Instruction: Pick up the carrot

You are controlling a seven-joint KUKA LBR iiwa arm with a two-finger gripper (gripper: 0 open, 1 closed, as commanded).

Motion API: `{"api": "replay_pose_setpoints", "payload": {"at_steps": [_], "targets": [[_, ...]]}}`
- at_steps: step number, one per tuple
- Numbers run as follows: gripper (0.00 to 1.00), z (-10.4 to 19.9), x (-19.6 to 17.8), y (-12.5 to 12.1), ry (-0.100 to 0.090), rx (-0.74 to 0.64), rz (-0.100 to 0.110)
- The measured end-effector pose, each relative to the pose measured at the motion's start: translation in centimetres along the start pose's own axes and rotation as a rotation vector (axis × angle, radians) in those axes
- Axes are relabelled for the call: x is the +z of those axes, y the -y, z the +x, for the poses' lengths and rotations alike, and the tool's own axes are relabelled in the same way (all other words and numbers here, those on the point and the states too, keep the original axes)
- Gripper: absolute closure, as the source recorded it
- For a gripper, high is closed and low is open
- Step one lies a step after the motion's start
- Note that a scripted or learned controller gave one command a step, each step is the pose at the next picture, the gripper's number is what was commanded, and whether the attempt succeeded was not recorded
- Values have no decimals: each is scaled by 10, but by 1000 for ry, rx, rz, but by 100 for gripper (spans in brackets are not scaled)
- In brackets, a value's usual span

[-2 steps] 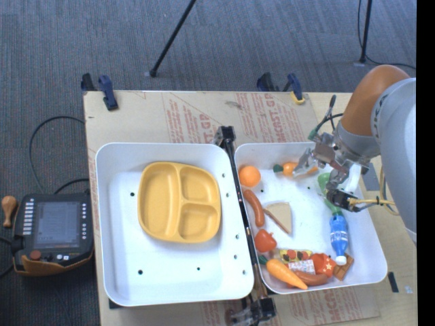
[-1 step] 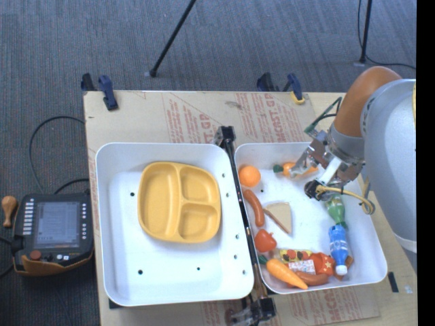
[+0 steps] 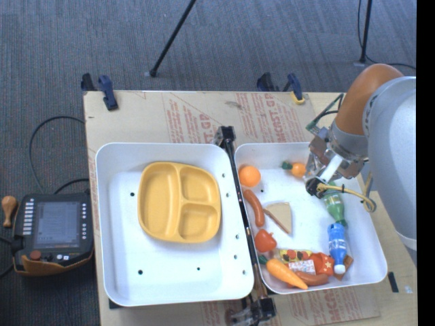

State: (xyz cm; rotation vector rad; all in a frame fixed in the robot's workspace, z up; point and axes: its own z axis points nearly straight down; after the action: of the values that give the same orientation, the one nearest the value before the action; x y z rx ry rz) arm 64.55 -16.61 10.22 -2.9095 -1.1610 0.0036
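The carrot, an orange cone, lies near the front edge of the right bin, with its tip pointing right. It is beside a red tomato and a colourful packet. My gripper hangs over the bin's far right part, well away from the carrot. It is close to a small orange fruit with a green top and above a green bottle.
The right bin also holds an orange ball, a sausage, a bread wedge and a blue bottle. A yellow divided plate sits in the left bin. A teach pendant lies left of the bench.
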Motion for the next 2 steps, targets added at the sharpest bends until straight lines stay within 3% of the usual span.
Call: {"api": "replay_pose_setpoints", "payload": {"at_steps": [1, 2], "targets": [[0, -3, 1, 2, 10, 0, 15], [0, -12, 15, 11, -2, 304, 2]]}}
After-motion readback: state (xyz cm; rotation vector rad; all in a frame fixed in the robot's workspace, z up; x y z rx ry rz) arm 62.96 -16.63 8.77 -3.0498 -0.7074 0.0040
